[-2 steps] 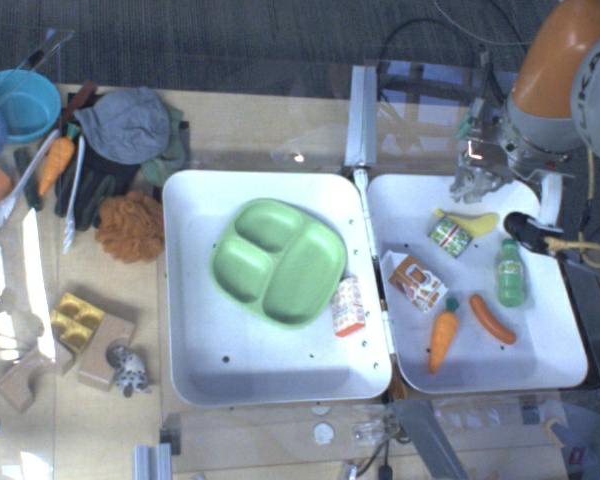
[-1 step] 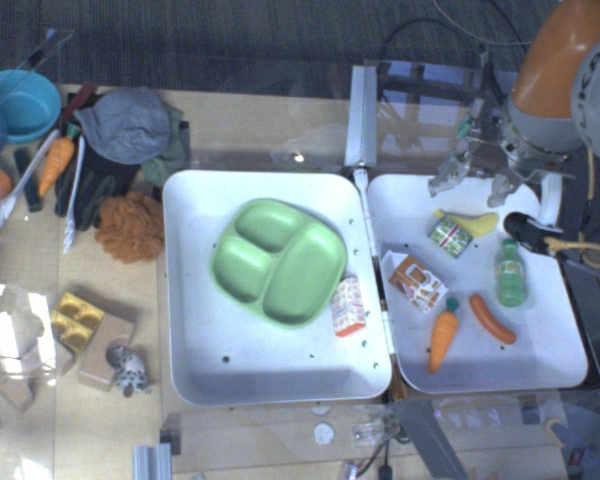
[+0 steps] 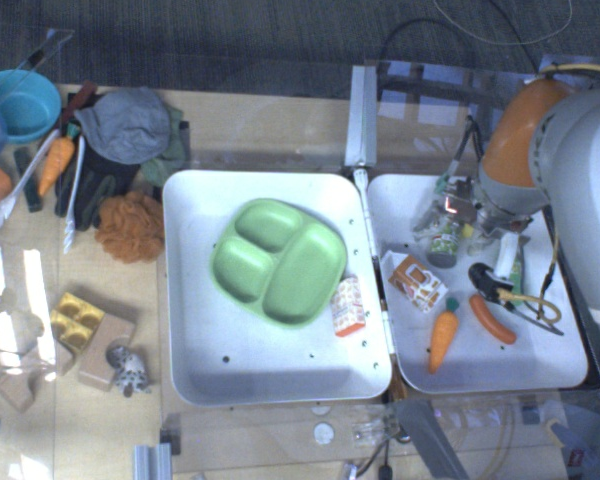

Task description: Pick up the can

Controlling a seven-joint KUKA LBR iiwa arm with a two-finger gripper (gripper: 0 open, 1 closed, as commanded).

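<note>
In the right bin [image 3: 570, 368] my gripper [image 3: 450, 230] hangs low over the upper left part, wrist with its orange band [image 3: 520, 133] above it, and right under me there is a small greenish can [image 3: 442, 244], standing just beside my fingertips; whether my jaws are spread or pinching it, I cannot tell from this angle. Counting around me: one can, one snack packet [image 3: 417, 281] in orange and white, one carrot [image 3: 442, 334], one red sausage-like piece [image 3: 492, 320], and one pair of tongs or scissors with yellow loops [image 3: 525, 303]. Over in the left bin [image 3: 195, 348]: one green divided plate [image 3: 279, 261] with three compartments, and one small packet [image 3: 348, 305] in red and white touching its right edge. Both packets carry print, but it is too small to read; the can's label too.
</note>
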